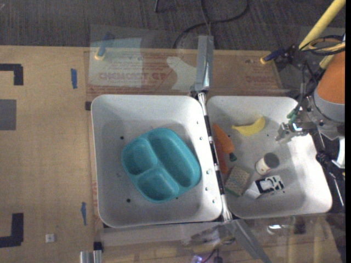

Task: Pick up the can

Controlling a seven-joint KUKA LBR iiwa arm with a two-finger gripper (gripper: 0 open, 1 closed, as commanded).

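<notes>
The can (267,163) is a small cylinder with a grey top and a pale side, standing in the middle of the right bin (307,201). My gripper (291,127) hangs over the right bin's upper right part, above and to the right of the can and apart from it. Nothing shows in its grasp. The grey arm with its orange band (333,84) comes in from the right edge.
Also in the right bin lie a yellow banana (249,126), an orange carrot-like piece (222,141), a speckled flat pad (237,180) and a black-and-white item (269,184) just below the can. A teal divided plate (160,164) lies in the left bin (109,147).
</notes>
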